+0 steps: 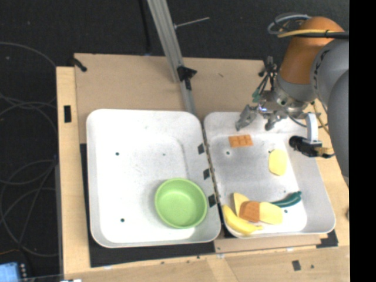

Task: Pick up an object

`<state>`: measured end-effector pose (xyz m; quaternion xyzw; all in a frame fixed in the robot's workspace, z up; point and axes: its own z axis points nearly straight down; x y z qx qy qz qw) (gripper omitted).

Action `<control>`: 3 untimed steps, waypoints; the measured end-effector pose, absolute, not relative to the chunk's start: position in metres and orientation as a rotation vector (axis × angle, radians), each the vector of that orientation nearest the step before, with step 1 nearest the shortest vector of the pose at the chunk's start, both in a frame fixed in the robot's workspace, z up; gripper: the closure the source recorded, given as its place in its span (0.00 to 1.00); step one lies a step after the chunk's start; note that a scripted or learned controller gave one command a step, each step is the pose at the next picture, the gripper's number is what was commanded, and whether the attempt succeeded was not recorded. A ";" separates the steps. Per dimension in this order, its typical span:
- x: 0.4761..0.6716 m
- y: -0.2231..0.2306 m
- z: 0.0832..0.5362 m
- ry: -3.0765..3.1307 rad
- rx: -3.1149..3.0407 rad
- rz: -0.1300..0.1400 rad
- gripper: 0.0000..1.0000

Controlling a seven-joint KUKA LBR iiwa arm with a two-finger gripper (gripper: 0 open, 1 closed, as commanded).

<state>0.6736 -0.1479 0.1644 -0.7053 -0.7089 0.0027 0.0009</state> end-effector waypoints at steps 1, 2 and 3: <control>0.673 -0.152 0.101 -2.221 -2.219 0.009 0.00; 0.675 -0.153 0.118 -2.228 -2.224 0.001 1.00; 0.674 -0.158 0.164 -2.228 -2.222 -0.008 1.00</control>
